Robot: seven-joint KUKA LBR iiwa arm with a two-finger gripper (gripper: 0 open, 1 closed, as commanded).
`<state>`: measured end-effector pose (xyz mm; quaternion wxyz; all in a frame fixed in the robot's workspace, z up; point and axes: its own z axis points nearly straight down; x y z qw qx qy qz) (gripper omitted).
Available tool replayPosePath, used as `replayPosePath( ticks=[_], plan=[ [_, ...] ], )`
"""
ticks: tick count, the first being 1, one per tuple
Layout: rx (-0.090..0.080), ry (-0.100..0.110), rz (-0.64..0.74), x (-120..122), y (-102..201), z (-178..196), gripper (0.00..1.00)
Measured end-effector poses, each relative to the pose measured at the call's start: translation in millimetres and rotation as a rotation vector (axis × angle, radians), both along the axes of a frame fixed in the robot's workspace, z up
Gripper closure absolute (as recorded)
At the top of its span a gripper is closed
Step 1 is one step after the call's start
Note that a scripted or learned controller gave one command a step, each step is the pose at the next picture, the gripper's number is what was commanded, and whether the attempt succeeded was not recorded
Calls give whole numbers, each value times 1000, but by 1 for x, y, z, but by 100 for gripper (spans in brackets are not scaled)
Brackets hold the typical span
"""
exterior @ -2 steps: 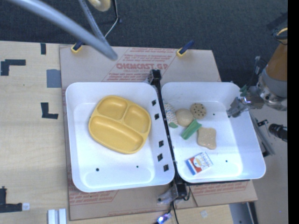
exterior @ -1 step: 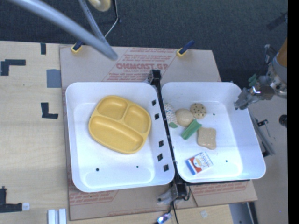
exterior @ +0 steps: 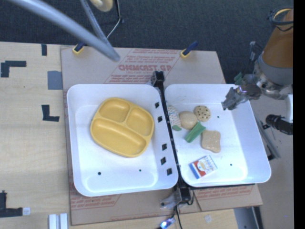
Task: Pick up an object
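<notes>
Small red-white-blue packet lies low in the right bin; above it a tan slice, green stick, pale egg-like lump and spotted cookie cluster near the divider. Gripper hangs over that bin's upper right, holding nothing; fingers blurred, cannot tell. Yellow compartment plate fills the left bin.

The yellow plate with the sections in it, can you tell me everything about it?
The yellow plastic-looking divided plate lies flat in the left white bin, toward its upper middle. It has rounded corners and raised ridges that split it into three compartments: two smaller ones along the upper right side and one long one along the lower left. All three compartments hold nothing. It sits turned at a slant to the bin's walls, touching only the bin floor.
</notes>
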<state>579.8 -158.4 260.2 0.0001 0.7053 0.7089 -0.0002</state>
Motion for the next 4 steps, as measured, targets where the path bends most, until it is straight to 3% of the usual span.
replayPosePath(
  ticks=[4],
  plan=[
    [0,0,1,60,196,-4,100]
  ],
)
